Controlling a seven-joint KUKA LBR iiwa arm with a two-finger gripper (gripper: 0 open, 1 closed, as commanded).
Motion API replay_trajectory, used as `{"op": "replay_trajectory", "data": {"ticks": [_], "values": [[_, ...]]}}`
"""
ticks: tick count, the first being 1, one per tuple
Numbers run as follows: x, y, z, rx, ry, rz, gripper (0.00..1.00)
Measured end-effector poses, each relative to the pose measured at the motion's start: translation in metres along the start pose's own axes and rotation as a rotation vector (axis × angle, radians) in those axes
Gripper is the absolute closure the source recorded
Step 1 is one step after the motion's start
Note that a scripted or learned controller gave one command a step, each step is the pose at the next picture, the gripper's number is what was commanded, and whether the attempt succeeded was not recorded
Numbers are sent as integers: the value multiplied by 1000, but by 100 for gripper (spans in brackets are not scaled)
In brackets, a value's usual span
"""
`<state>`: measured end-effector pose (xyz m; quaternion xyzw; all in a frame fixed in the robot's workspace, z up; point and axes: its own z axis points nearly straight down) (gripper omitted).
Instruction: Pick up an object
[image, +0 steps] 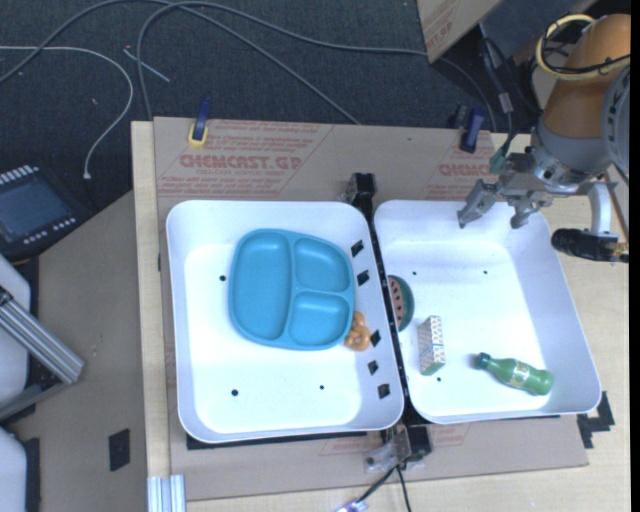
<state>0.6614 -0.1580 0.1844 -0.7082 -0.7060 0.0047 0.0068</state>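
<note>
While nothing is yet sitting between its fingers, the two-finger metal tool (497, 210) is hanging with its fingers spread apart over the far edge of the right shallow white bin (560, 300), so the pick itself is still waiting to be done. The small green plastic bottle (515, 373) and the silver-patterned flat packet (431, 343) are lying untouched near that bin's front, while the grey arm with its orange band (585, 70) is reaching in from the right, wrist pointing down
</note>
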Motion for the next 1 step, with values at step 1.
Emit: {"op": "replay_trajectory", "data": {"ticks": [1], "values": [[0, 3, -10, -16, -3, -3, 0]]}}
